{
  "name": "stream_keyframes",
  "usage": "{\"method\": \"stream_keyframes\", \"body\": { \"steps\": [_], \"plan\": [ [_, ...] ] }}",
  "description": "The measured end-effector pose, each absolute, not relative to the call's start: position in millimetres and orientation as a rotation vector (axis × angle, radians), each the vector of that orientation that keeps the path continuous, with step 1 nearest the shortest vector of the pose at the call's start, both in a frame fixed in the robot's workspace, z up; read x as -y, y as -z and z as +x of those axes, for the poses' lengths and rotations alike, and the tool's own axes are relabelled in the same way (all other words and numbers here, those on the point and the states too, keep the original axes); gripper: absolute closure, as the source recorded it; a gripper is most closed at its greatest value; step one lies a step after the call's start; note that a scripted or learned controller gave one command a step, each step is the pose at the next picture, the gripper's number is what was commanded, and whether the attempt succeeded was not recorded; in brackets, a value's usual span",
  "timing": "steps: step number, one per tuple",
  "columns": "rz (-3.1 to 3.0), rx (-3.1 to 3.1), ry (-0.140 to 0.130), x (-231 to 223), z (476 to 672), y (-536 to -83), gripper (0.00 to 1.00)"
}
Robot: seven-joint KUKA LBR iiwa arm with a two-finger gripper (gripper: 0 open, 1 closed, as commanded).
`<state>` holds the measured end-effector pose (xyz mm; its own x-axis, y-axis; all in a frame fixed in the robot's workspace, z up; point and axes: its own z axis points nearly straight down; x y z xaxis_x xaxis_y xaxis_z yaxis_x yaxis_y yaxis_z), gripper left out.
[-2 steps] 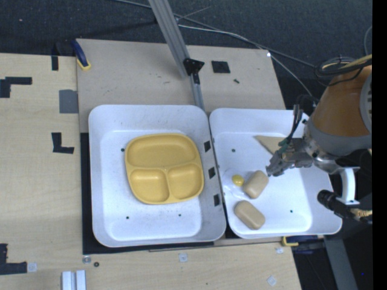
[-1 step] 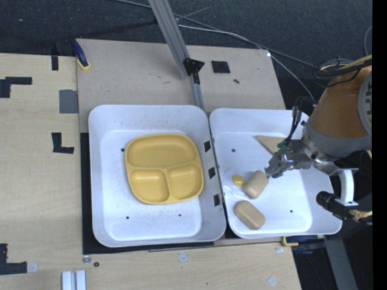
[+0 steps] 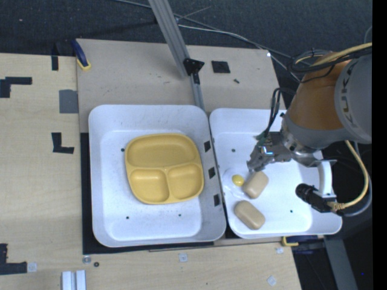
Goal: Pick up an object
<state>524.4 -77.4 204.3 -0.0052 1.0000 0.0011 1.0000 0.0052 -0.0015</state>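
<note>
The tool [image 3: 259, 160] hangs low in the right bin [image 3: 278, 219], just above a tan oblong piece [image 3: 255, 185]; how wide it stands I cannot tell. A second tan piece [image 3: 249, 214] lies nearby; a yellow divided plate [image 3: 163, 167] fills the left bin [image 3: 109, 180]

I see a tan wooden bench [image 3: 139, 80] with black tape marks [image 3: 59, 142], dark carpet [image 3: 72, 11] beyond, thin cables [image 3: 230, 34] across it, and a grey pole [image 3: 169, 26] slanting in.
</note>
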Motion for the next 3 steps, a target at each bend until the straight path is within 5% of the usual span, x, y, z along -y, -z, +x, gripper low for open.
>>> {"method": "stream_keyframes", "body": {
  "steps": [3],
  "plan": [
    [-2.215, 2.226, -0.001, -68, 538.1, -231, 1.00]
  ]
}}
